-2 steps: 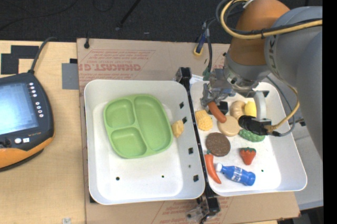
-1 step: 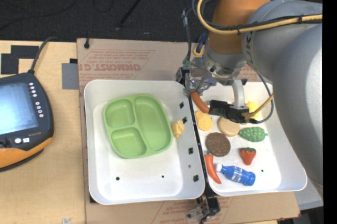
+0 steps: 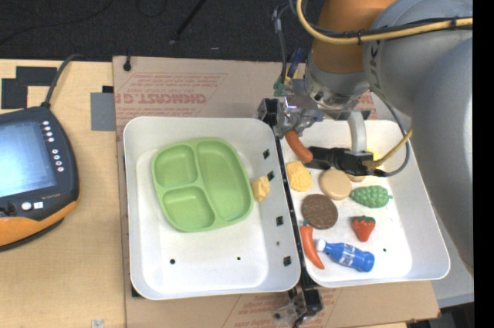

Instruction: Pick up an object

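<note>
While the arm hung over the far end of the right bin, you could not have counted anything as picked up. Its hand sat low at that bin's far left corner, just above the toy sausage, and whether it was spread or pressed together I could not tell, because the wrist hid it. Nothing showed between its tips.

Every candidate lay in the right bin: the sausage, a corn cob, a tan round biscuit, a brown patty, a green bunch of grapes, a strawberry, a carrot and a blue bottle. The left bin carried a green divided plate with a small yellow piece beside it.

By my reading, the approach was made; the closing, the lift and any proof of a hold were all left for you to see.
</note>
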Available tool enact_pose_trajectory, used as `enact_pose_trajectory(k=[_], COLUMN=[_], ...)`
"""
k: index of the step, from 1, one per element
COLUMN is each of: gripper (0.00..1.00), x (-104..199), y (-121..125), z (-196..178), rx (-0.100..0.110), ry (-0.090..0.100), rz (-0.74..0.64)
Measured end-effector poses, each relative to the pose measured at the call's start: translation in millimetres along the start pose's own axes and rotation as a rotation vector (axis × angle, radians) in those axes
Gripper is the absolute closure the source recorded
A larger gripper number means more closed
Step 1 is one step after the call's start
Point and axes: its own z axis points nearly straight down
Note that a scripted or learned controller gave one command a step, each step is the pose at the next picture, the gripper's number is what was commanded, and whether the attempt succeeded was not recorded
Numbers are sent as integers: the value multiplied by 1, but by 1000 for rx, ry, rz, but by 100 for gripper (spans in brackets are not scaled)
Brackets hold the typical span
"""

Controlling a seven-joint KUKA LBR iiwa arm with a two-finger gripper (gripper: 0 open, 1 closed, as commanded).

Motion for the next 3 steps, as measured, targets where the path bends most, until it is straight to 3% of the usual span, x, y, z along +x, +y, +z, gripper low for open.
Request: enact_pose_trajectory(k=[3], gripper=[100], x=[-1], y=[-5], z=[20], rx=[3], ry=[-1], rz=[5])
